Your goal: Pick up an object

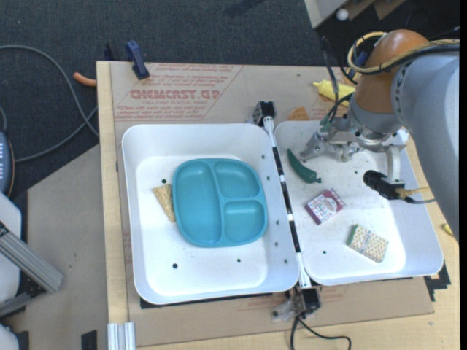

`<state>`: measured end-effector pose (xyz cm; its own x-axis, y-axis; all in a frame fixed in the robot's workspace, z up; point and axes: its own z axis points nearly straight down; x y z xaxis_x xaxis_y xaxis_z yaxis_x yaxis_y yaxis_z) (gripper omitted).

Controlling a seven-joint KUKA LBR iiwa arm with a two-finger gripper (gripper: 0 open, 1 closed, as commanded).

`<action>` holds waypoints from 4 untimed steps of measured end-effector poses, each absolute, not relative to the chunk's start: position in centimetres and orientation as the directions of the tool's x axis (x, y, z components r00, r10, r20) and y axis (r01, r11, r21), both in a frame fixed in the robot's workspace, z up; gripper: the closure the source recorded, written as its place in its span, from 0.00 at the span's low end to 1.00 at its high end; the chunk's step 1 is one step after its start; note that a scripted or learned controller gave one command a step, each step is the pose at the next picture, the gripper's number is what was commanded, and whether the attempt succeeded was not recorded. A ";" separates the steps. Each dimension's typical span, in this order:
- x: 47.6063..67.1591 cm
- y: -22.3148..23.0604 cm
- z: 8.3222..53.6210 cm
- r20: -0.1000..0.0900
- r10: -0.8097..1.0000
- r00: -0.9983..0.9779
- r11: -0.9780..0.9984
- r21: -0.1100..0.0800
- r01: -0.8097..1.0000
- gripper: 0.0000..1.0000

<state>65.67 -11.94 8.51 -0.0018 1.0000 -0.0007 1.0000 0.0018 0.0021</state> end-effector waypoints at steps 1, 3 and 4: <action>59.2 -10.1 8.4 0.001 1.000 0.000 0.000 -0.002 1.000 0.00; 55.3 -10.0 9.4 0.000 1.000 0.002 -0.002 0.001 1.000 1.00; 55.3 -9.9 9.4 0.000 1.000 0.001 -0.001 0.001 1.000 0.00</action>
